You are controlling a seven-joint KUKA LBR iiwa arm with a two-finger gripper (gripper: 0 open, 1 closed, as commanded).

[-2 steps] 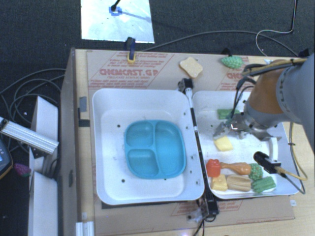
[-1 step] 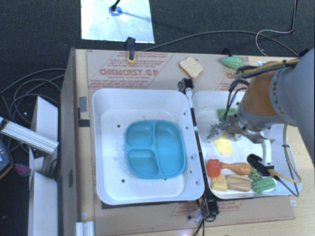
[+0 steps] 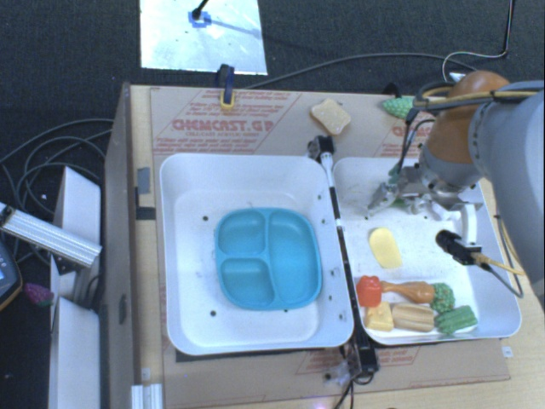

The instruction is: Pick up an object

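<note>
- Setting was a robotics lab: bench [image 3: 128, 228] topped with cardboard sheet [image 3: 255, 122], loose cables [image 3: 51, 147] on dark carpet [image 3: 60, 49] at left.
- Two white bins [image 3: 183, 186] held toy food [image 3: 385, 248].

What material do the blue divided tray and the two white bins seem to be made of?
Blue divided tray: probably moulded plastic, with a smooth, slightly glossy surface and rounded compartment edges. White bins: also likely plastic, matte, with thin rounded rims; I cannot be certain.
</note>
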